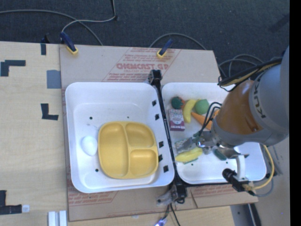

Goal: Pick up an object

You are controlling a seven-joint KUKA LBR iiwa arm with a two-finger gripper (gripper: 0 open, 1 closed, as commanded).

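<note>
- left bin (75,126): holds a yellow divided tray (127,149) and a white egg-shaped thing (89,145) touching the tray's left edge; both well apart from the arm, so unlikely picks from here.
- divider (162,121) between the two bins: dark strip; the nearest candidates lie just to its right.
- right bin (254,171): small maroon carton (177,119) near the divider, a red and green piece (176,102) above it, then a banana (188,110), a green round fruit (201,106) and an orange carrot-like piece (207,118) in a cluster at the bin's far end.
- yellow object (188,156): elongated, looks like a second banana or a corn piece; lies at the near-left of the right bin, long axis running roughly left-right with a slight tilt, up at the right.
- end effector (200,141): low in the right bin, just above and to the right of the yellow object, near touching; a small teal piece (220,153) sits beside it on the right.
- end effector state: metal parts too cluttered to read, cannot tell how wide it stands, and nothing visibly held.
- key relation: likeliest target, the yellow object, lies down-left of the end effector; a grasp should probably close across its short axis.
- arm (244,112): grey with an orange band, reaches in from the right and covers the bin's right middle.
</note>
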